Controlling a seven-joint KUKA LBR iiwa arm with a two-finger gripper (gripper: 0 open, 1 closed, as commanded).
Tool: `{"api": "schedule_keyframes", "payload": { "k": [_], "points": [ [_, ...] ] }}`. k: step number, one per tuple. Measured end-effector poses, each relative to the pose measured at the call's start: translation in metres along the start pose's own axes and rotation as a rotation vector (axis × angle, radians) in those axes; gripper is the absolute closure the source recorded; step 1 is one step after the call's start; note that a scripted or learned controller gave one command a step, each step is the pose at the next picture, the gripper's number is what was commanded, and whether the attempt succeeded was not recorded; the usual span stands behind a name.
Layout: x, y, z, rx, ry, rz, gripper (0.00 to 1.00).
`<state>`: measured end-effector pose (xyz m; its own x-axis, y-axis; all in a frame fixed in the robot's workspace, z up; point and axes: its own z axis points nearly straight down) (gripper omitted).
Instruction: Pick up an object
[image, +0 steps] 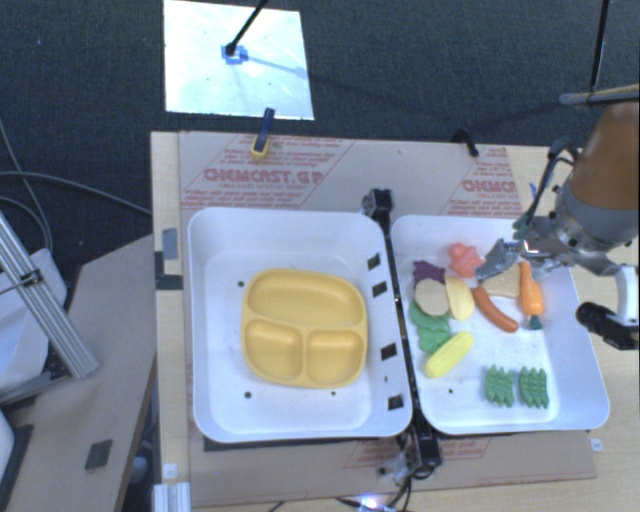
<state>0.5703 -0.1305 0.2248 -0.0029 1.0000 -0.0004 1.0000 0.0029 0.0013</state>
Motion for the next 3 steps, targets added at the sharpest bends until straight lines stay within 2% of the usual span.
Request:
{"api": "schedule_keyframes", "payload": {
  "k": [1, 2, 3],
  "points": [
    [-0.047, -0.048, 0.147, 0.008, 0.001, 0.008, 0.00],
    [-0.078, -0.079, 0.140, 0.003, 0.000, 0.006, 0.00],
    [0.002, -0.082, 0.058, -0.005, 0.002, -0.008, 0.00]
  ]
}}
